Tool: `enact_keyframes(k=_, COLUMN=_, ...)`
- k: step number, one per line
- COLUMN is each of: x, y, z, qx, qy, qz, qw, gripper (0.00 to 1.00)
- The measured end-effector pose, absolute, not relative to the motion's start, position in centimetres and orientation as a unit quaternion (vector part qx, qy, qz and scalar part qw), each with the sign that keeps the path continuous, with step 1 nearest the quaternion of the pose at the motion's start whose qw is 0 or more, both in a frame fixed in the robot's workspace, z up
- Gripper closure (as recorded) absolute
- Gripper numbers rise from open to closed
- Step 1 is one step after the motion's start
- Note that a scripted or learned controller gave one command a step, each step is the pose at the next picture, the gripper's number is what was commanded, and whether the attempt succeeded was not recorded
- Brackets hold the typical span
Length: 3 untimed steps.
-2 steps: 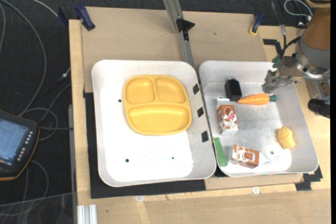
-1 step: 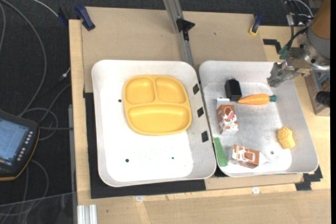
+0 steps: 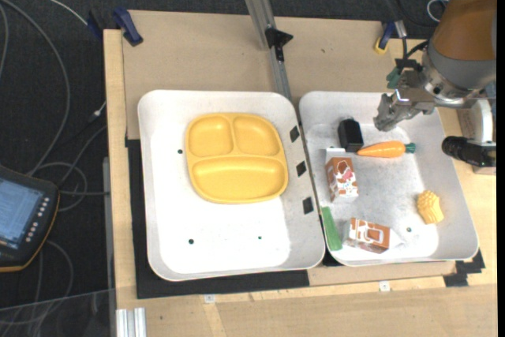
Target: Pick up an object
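nearest us in the right bin [image 3: 465, 237] we see a small red-and-white carton [image 3: 369, 234] with a green stick [image 3: 331, 228] just to its left against the bin's left wall. farther back stands a second red-and-white carton [image 3: 342, 177], its print too small for us to read. a yellow corn piece [image 3: 429, 207] lies near the right side. an orange carrot [image 3: 383, 149] lies across the middle, its left end close to a black block [image 3: 349, 133]. the left bin [image 3: 158, 233] holds a yellow divided plate [image 3: 236, 156]. our gripper [image 3: 387, 119] hangs over the far part of the right bin, just beyond the carrot; we cannot tell how its fingers stand, and we see nothing held.
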State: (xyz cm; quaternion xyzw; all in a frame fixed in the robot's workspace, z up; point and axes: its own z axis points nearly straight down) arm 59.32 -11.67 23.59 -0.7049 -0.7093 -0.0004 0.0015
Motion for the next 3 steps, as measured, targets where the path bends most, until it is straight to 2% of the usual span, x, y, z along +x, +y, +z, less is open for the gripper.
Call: enact_keyframes(k=3, x=62.1, y=2.8, z=24.9, qx=-0.705, qy=-0.709, qz=-0.0016, qw=0.000, gripper=1.00)
